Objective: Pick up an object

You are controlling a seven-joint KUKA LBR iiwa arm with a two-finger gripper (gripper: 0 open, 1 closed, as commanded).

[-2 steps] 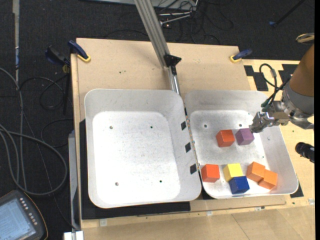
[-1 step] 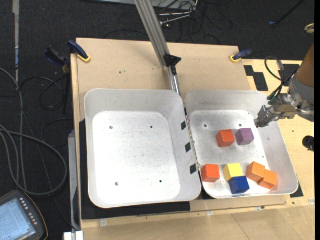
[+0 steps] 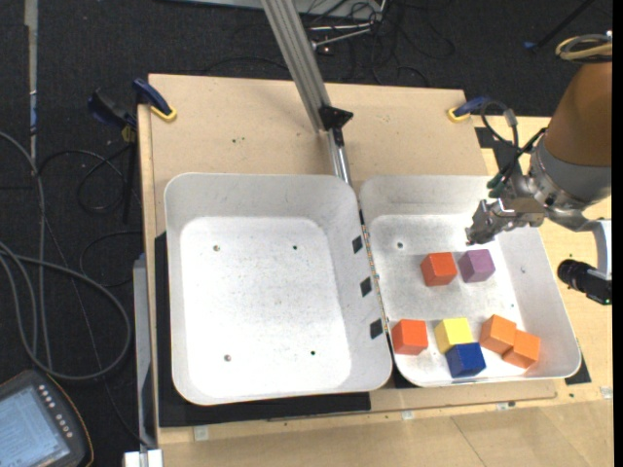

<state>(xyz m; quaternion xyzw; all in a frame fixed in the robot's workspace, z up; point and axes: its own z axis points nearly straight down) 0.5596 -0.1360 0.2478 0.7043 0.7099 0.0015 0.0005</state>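
The right bin [image 3: 409, 232] holds several blocks: an orange cube [image 3: 439, 269], a purple cube [image 3: 476, 265], an orange cube [image 3: 410, 337] at the front left, a yellow cube [image 3: 453, 333], a blue cube [image 3: 466, 359] and two orange blocks [image 3: 511, 341] at the front right. My gripper [image 3: 480, 230] hangs over the back of the right bin, just above and behind the purple cube. Nothing shows between its fingers.
The left bin [image 3: 185, 261] lies beside the right one, with black clips [image 3: 367, 285] on the shared rim. A slanted metal pole [image 3: 297, 52] crosses the bench's back. Blue-and-yellow clamps [image 3: 153, 98] sit on the back corners. Cables lie on the floor at left.
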